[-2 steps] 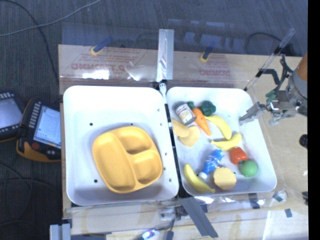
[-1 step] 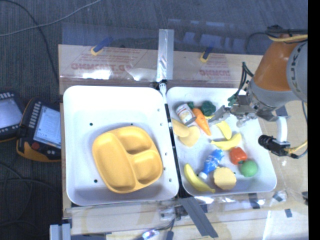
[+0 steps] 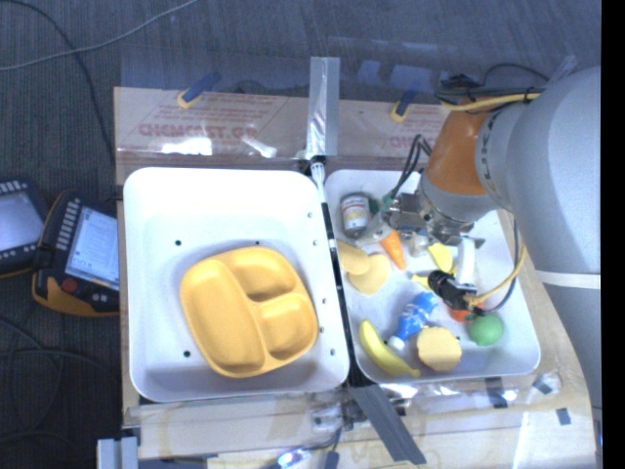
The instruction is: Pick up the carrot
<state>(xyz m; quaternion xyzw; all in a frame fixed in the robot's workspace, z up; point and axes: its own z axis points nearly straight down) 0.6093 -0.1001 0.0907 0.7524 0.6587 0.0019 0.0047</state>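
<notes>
My gripper [image 3: 415, 225] hangs over the rear of the right bin [image 3: 522, 355], just right of the carrot [image 3: 393, 249]. A can [image 3: 354, 211] lies left of the carrot; a banana [image 3: 381, 352] lies nearer the front. The divided plate [image 3: 249, 309] sits in the left bin [image 3: 156, 223].

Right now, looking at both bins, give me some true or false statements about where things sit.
1. The yellow tray lies in the left bin. True.
2. The carrot lies in the left bin. False: it is in the right bin, just below the gripper.
3. The banana lies near the right bin's front edge. True.
4. The green ball sits on the tray. False: it is in the right bin.
</notes>
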